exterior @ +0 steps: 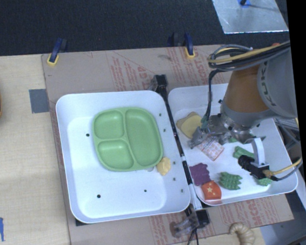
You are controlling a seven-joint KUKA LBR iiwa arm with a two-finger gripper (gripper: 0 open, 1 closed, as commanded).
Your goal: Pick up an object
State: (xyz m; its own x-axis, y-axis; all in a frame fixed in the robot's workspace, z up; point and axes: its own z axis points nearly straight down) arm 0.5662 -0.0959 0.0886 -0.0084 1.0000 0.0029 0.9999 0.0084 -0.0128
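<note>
Nearest the lens, the grey arm (280, 87) is seen stretched in from the right over the right bin (258, 194). It is pitched downward, so the gripper (203, 134) is brought low in that bin's upper left part. Whether the gripper is released or clenched cannot be told, as it is masked by the wrist, and no object can be said to be held.

A small red-printed packet (213, 150) lies just beside the gripper on its lower side, perhaps touching it. A pale yellow lump (188, 123) lies just beside it on the upper left. One of these two is judged to be the object aimed at, because the arm is lowered between them.

Further out in the same bin, a purple piece (199, 171), a red block (211, 191), a green toy (230, 181) and a green strip (242, 151) are scattered apart from one another. This spacing would let each be approached singly.

In the left bin (122, 196) a green divided plate (127, 138) is laid flat, with a small yellow piece (163, 166) touching its lower right edge. Both are well apart from the gripper.

Both bins are set on a cardboard sheet (109, 69), which is pinned by clamps (56, 50) at its far edge, presumably so that nothing shifts under the arm's pushes.
</note>
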